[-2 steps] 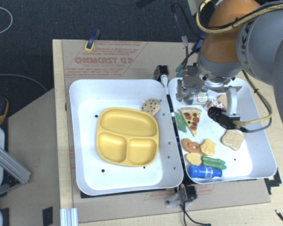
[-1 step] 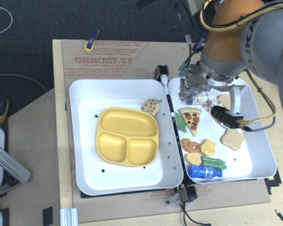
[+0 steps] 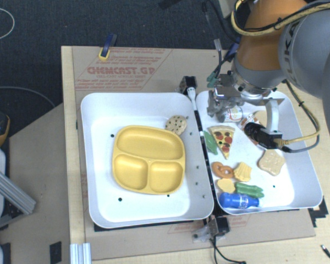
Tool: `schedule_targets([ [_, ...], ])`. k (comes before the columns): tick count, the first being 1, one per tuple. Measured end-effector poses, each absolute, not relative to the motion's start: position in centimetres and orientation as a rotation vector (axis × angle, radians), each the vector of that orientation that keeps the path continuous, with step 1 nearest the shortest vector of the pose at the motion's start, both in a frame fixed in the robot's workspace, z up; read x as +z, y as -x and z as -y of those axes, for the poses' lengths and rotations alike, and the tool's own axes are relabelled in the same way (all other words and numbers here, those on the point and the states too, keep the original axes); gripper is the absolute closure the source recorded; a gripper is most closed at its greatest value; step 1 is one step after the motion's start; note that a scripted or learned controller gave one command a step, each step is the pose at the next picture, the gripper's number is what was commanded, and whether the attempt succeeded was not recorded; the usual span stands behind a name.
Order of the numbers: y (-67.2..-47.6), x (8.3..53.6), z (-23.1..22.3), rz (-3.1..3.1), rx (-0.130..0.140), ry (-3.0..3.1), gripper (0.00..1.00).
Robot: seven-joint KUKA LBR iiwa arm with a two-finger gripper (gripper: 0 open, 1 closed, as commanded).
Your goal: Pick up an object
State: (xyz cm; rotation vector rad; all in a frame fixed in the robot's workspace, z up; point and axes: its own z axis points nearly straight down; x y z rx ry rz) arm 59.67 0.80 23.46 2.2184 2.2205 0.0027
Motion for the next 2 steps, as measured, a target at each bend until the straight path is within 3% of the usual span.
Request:
schedule_targets([
  [2,-59.44,23.47,-0.6,-2.222,0.0,-2.221,1.0],
])
